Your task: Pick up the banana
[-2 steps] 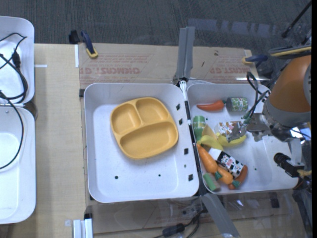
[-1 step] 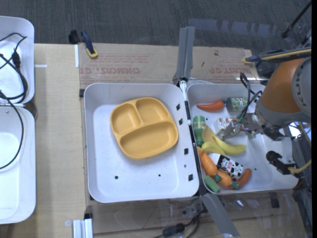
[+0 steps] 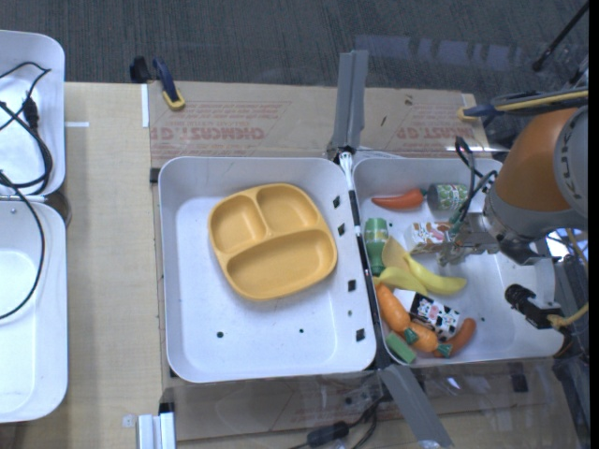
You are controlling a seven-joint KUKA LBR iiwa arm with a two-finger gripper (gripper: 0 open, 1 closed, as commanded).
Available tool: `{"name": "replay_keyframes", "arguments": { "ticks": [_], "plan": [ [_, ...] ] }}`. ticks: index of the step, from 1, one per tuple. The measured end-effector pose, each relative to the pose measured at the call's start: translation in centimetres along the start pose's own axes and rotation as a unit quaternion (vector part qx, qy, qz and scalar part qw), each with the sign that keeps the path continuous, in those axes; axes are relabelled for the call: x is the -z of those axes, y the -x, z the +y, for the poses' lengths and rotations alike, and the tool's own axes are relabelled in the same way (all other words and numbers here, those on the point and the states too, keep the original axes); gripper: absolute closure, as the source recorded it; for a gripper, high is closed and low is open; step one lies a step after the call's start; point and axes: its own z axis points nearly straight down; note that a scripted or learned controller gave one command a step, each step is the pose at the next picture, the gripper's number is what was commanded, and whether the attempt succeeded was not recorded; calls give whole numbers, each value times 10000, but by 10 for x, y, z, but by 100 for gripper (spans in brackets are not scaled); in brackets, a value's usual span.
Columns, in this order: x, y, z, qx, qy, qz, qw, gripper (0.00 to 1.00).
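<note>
Overhead, two white bins sit side by side on the tabletop (image 3: pixel 103 251). Left bin (image 3: pixel 187 344) holds a yellow divided plate (image 3: pixel 271 241). Right bin (image 3: pixel 505 335) holds the banana (image 3: pixel 421 274) near its left wall, with a green can (image 3: pixel 376 237) just beyond it, carrots (image 3: pixel 402 321) on its near side and a red pepper (image 3: pixel 398 199) farther back. Tool (image 3: pixel 456 244) hangs just right of the banana's far end; its grip state cannot be told.

One fixed camera, high above the bench, tilted down.

It takes in both bins (image 3: pixel 178 251) whole from well back; the bench's far edge runs along the top. The arm (image 3: pixel 538 171) enters from the right, its claw (image 3: pixel 460 247) over the right-hand bin, the other bin to the claw's left.
</note>
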Motion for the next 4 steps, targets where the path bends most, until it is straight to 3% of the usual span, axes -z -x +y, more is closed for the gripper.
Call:
{"name": "replay_keyframes", "arguments": {
  "ticks": [1, 2, 3, 4],
  "plan": [
    [0, 0, 0, -4, 0, -1, 10000, 0],
    [-9, -49, -41, -342, -11, 6, 9994, 0],
    [-2, -48, -41, -361, -22, 8, 9993, 100],
    [116, -64, 19, -436, -10, -8, 9990, 100]
  ]
}}
